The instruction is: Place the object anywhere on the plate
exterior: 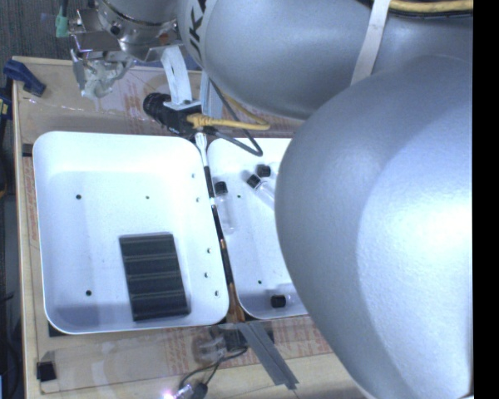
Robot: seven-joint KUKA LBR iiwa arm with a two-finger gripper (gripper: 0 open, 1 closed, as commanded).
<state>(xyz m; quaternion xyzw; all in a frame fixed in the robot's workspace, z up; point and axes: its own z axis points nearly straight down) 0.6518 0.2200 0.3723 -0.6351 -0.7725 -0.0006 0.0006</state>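
While beyond rim of left bin (56, 166), tool (98, 75).

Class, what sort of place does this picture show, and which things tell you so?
Probably a robotics lab or test bench: a large grey robot arm reaches across a shallow white bin, beside a second white bin holding a dark ribbed block.
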